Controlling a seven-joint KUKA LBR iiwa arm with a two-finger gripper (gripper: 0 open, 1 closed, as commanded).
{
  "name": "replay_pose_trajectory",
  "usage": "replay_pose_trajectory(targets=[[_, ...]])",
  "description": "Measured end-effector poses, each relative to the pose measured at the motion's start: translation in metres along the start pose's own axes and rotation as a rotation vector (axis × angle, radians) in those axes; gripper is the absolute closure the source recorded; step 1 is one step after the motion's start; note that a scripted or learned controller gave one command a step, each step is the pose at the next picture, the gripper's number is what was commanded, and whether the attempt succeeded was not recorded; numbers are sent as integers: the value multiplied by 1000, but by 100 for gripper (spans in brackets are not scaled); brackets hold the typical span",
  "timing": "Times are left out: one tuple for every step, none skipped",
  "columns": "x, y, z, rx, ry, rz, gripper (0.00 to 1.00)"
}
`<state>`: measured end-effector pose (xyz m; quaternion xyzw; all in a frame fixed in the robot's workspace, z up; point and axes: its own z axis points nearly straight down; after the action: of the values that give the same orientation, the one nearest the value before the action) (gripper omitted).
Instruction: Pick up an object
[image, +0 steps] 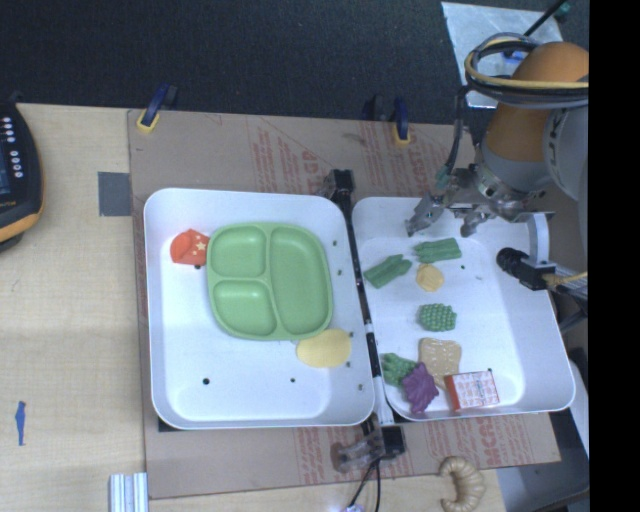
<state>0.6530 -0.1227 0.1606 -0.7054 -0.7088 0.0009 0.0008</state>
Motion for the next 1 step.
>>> replay_pose_trajectory(targets=[[-43,-68,73,12,0,6,0]])
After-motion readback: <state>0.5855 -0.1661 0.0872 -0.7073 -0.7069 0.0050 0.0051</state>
